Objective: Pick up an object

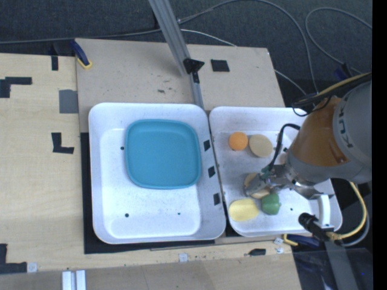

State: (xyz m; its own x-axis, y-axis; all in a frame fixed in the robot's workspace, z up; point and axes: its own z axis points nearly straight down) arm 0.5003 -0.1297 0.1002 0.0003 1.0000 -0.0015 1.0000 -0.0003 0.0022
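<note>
White, shallow and set side by side, the two bins sit on my desk (151,71). The left bin (109,222) carries one blue plate (162,153), lying flat toward its upper middle. The right bin (242,116) carries the small items: an orange ball (238,141) near its upper left, a tan round piece (260,145) just beside it, a yellow lemon-shaped piece (243,209) at the lower left, and a green piece (270,205) touching or nearly touching the yellow one.

I see the arm (338,141) reaching in from the right, its orange band over the right bin's far side. The gripper (261,186) is down in the middle of that bin, just above the green piece, over a pale, brownish item (259,193) that I cannot identify. Whether the jaws are spread or pressed together I cannot tell; the wrist covers them, and I see nothing clearly held between them.
</note>
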